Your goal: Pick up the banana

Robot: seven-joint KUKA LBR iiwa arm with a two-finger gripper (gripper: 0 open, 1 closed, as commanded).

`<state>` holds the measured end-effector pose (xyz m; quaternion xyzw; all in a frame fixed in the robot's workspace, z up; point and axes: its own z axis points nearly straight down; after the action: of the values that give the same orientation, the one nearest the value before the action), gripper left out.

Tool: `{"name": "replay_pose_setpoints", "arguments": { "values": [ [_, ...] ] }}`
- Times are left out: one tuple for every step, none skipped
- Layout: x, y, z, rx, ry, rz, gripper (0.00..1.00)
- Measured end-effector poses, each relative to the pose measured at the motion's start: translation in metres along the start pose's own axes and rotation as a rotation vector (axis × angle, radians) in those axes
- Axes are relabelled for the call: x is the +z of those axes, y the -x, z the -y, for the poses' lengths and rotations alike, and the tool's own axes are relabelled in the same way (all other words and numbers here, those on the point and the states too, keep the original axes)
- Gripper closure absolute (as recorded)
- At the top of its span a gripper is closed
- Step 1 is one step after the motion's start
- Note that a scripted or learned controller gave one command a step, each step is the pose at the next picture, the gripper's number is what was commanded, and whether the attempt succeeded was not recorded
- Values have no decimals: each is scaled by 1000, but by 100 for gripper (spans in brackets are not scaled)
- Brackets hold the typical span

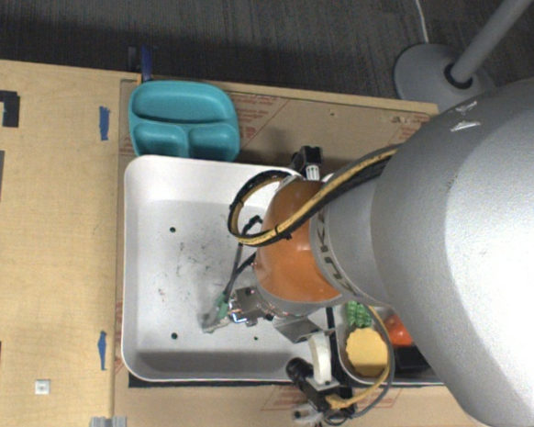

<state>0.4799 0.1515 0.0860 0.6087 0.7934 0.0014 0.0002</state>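
White bin (154, 245) bare at left — jaws (217, 316) low inside, grip unreadable.

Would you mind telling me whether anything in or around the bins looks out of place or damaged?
Nothing looks broken or spilled. The left white bin has grey scuff marks on its floor, and a teal tray sits outside the bins, behind the left one. The arm hides most of the right bin.

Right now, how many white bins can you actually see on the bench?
1. The white bin lies left of centre, below the teal tray, with the gripper low inside it. The arm may hide another to the right.
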Motion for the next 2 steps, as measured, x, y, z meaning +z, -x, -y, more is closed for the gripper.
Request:
{"name": "replay_pose_setpoints", "arguments": {
  "values": [
    [-5, -28, -32, 448, -3, 2, 0],
    [-136, -53, -14, 369, -4, 2, 0]
  ]
}}
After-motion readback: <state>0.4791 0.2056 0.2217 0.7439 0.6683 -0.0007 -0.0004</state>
